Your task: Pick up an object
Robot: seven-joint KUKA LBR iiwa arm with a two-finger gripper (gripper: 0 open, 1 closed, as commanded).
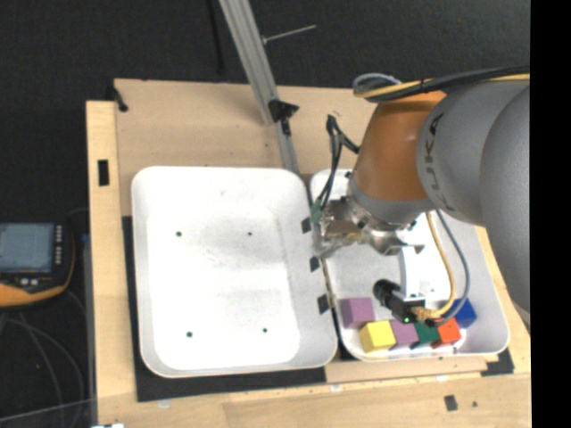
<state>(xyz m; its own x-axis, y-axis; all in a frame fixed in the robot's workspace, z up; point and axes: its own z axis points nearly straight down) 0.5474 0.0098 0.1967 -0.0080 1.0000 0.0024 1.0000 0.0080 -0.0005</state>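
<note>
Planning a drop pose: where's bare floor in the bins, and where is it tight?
The left bin has open white floor from rim to rim. The right bin is crowded: purple block, yellow block and other colored blocks cluster along its near wall, with the arm over the rest.

The arm (446, 159) hangs over the right bin (495, 341). Blocks (376, 335) cluster at its near edge. The left bin (219, 266) sits beside it.
</note>
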